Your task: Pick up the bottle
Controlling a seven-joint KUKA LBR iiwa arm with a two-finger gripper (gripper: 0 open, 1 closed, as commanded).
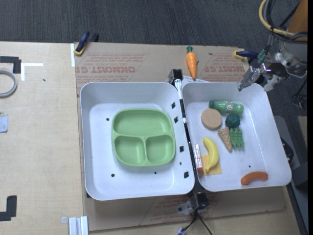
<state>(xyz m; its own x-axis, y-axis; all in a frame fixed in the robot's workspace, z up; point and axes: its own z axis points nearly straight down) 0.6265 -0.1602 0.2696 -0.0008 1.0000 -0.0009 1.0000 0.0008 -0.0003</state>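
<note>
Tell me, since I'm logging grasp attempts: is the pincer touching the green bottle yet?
Apart. The camera view shows the pincer over the right bin's far right corner, with bare white bin floor between it and the green bottle.

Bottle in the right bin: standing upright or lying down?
Lying down. The green bottle rests on its side near the back of the right bin, long axis across the view, beside the tan round piece.

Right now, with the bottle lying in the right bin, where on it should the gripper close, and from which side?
Probably across the middle of the green bottle, coming straight down. It lies on its side, long axis across the right bin, so its narrow width suits the fingers. The tan disc and broccoli-like piece sit close on the near side; the far side looks freer.
</note>
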